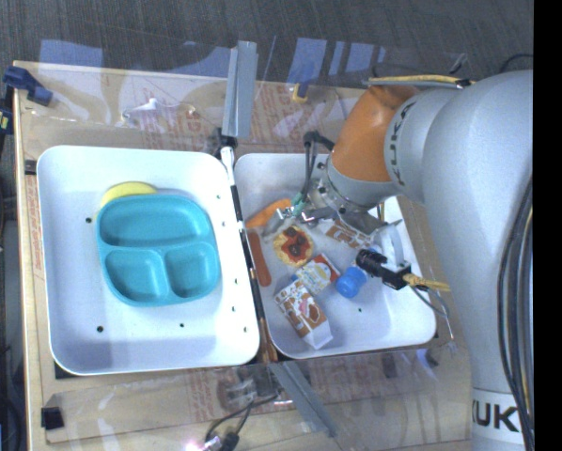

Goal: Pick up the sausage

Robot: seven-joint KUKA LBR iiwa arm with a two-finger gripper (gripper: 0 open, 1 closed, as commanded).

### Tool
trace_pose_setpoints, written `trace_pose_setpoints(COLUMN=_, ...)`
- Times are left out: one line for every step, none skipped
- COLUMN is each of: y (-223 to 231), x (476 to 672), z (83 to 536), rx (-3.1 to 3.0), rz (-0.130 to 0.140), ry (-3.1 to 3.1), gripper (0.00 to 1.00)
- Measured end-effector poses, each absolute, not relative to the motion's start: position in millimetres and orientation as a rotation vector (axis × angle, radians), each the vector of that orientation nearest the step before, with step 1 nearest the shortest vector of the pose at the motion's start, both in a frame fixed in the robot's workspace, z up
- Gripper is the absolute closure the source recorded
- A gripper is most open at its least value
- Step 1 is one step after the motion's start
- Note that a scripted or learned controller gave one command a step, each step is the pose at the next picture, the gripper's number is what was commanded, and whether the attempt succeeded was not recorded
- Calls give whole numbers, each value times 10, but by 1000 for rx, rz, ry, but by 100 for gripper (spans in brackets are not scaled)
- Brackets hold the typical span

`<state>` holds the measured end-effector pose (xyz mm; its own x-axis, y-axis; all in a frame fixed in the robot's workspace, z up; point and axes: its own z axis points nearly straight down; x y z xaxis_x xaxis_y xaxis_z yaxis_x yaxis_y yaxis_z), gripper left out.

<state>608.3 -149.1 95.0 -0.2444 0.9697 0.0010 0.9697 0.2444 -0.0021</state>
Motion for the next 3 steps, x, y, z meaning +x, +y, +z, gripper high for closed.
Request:
trace_pose_setpoints(y=-1731, x=5528, z=913, rx=-2095, rz=4, ry=-2336, gripper=0)
trace_pose_setpoints(y=-1730, x=5539, z=1027, rx=-2089, rz=3, ry=-2342, gripper=100)
trace_pose_setpoints(y=-1730, x=5537, z=1023, rx=-2087, rz=5, ry=-2343, gripper=0)
